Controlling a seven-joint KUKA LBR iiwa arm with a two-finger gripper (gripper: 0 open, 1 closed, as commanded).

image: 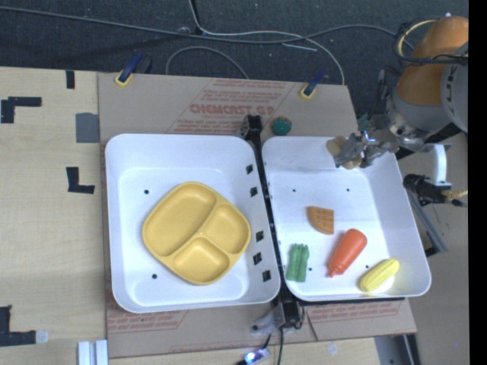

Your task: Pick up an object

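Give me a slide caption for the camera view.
Gripper at the right bin's far edge; carrot and other toys near, yellow plate left.

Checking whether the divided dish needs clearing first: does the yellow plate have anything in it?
Empty. All three compartments of the yellow plate show bare yellow surface, nothing lying in them.

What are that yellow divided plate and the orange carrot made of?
The yellow plate looks like moulded plastic: one even colour, smooth rounded compartments, a dull sheen. The carrot seems a plastic toy too, glossy and uniformly orange, though soft rubber cannot be ruled out.
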